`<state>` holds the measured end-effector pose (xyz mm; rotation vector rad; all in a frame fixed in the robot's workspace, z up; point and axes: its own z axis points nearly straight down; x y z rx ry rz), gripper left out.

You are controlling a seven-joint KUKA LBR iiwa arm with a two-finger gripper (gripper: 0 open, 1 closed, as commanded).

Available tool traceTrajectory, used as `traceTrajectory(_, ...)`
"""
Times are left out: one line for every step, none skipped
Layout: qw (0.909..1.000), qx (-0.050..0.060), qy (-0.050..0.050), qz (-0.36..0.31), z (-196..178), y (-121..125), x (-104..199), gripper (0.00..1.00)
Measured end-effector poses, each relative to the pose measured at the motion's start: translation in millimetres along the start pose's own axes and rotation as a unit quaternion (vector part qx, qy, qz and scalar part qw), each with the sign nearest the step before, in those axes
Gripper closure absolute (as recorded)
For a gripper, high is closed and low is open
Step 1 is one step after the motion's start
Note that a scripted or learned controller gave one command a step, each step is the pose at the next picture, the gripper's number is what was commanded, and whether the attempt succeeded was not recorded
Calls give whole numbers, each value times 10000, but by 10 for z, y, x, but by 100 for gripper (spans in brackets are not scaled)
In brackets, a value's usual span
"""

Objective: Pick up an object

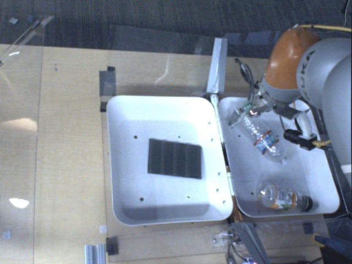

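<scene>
Lying in the right-hand smooth white bin point(324, 199) are two clear crinkled plastic bottles point(265, 139), point(283, 198), the gripper point(250, 110) hovering beside the upper one, its pincer state impossible to tell.

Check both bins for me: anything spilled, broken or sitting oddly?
No spill or damage that I can see. In the right bin two clear plastic bottles lie on their sides, one near the middle, one at the front edge. The left bin holds a flat dark pad.

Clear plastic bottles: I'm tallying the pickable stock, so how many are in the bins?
2. One clear plastic bottle lies mid right white bin; another near its front edge. The arm may hide more.
</scene>
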<state>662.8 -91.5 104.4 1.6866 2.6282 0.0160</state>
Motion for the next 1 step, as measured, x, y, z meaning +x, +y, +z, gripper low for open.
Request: traceTrajectory(9994,46,32,-337,-830,138,67,100)
